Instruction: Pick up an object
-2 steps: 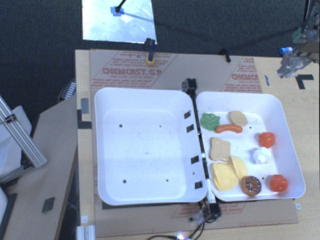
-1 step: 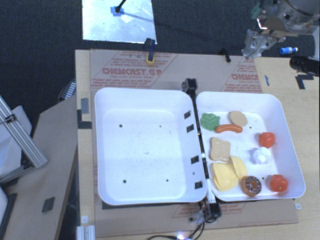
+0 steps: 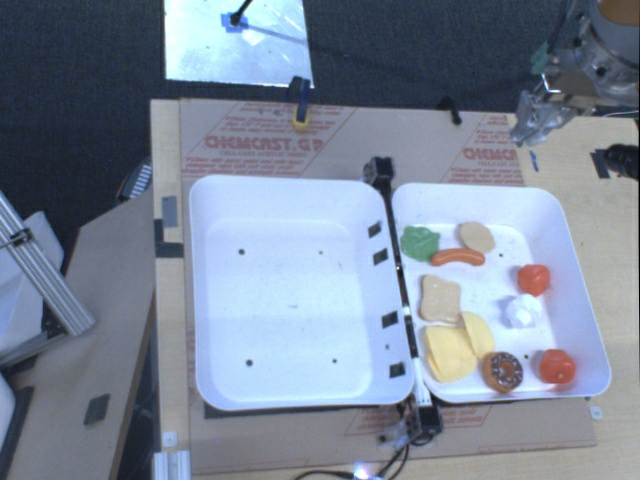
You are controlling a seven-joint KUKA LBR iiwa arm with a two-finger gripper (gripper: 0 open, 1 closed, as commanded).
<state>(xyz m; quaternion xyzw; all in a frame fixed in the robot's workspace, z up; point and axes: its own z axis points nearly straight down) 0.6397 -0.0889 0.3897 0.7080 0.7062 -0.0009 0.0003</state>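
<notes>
gripper: your gripper [image 3: 533,118] hangs at the upper right, above the bench and just past the far rim of the right bin [image 3: 575,230]; you cannot tell whether it is apart or together from this slant, and nothing shows in its grasp
progress: no pick made yet, by the look of it; the reach down, the grasp and the lift are all left for you
candidates: every object lies in the right bin: green piece [image 3: 420,241], tan round [image 3: 477,235], sausage [image 3: 458,258], red piece [image 3: 533,278], white lump [image 3: 521,312], bread slice [image 3: 440,299], yellow slices [image 3: 458,346], donut [image 3: 502,370], orange piece [image 3: 557,366]
nearest: tan round and red piece sit closest to your gripper
left bin: left bin [image 3: 200,298], bare white floor
writing: the brown board [image 3: 262,143] under the bins carries red print, seemingly "chemcast gp", repeated at the right but too blurred to confirm
</notes>
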